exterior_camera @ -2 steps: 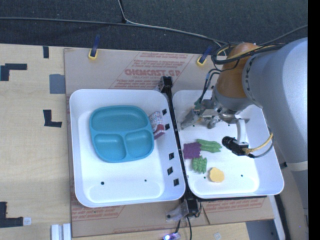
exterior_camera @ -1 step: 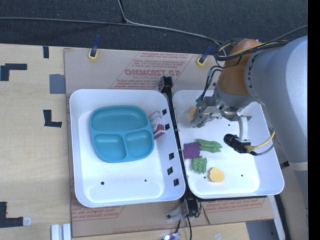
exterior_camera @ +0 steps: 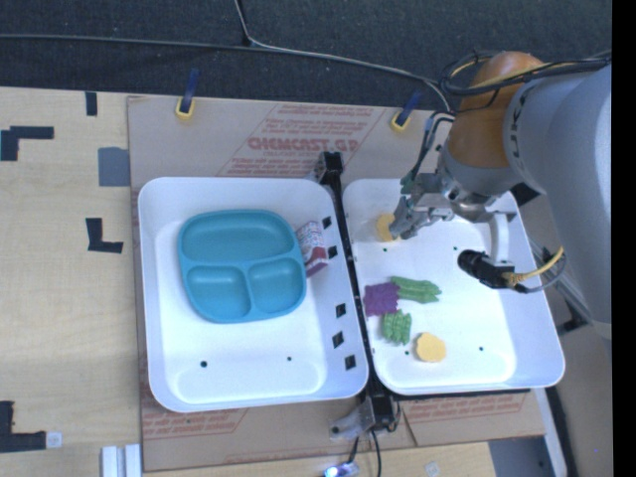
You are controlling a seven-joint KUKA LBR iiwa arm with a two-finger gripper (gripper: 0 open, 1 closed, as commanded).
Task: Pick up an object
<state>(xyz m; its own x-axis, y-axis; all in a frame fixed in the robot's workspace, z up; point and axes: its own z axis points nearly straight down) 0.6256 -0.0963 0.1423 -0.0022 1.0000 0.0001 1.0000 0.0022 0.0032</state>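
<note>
My gripper [exterior_camera: 405, 223] reaches down into the far left part of the right bin [exterior_camera: 517, 356]. Its tip is right beside a small yellow piece [exterior_camera: 384, 230], which is partly hidden behind it. Further forward in the same bin lie a purple toy [exterior_camera: 379, 298], a green leafy piece [exterior_camera: 416, 288], a second green piece [exterior_camera: 397, 326] and a round yellow piece [exterior_camera: 430, 348]. None of these touch the gripper.
The left bin [exterior_camera: 238, 381] holds a blue divided plate [exterior_camera: 241, 264] and a small red and white packet [exterior_camera: 314, 245] against its right wall. A black divider [exterior_camera: 343, 266] runs between the bins. The arm's grey body [exterior_camera: 566, 157] overhangs the right bin's far right side.
</note>
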